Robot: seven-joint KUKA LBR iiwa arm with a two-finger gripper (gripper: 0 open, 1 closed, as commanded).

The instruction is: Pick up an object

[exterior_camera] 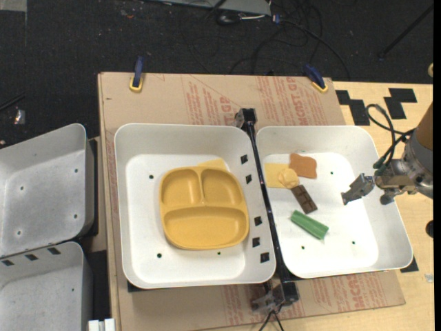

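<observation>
Gripper (357,189) over the right side of the right bin (358,257), reaching in from the right edge on the grey arm (413,161); dark fingers angled down and to the left. Nothing seen between the fingers; how far apart they stand cannot be told at this size (too small and dark).

Nearest item: green block (309,224), lying flat, down and left of the gripper, well apart from it. Just above it a dark brown bar (303,198), tilted, its upper end beside a pale yellow piece (280,176) near the bin's left wall. Touching that on the upper right, an orange-brown piece (303,165) (exact kind unclear for both). All four clustered in the left half of the right bin.

Left bin (138,205) holding a yellow divided tray (204,209), three compartments, sitting flat and roughly centred.

Both bins side by side on a cardboard sheet (179,98), clamped at its far edge by two clips (136,74).
</observation>
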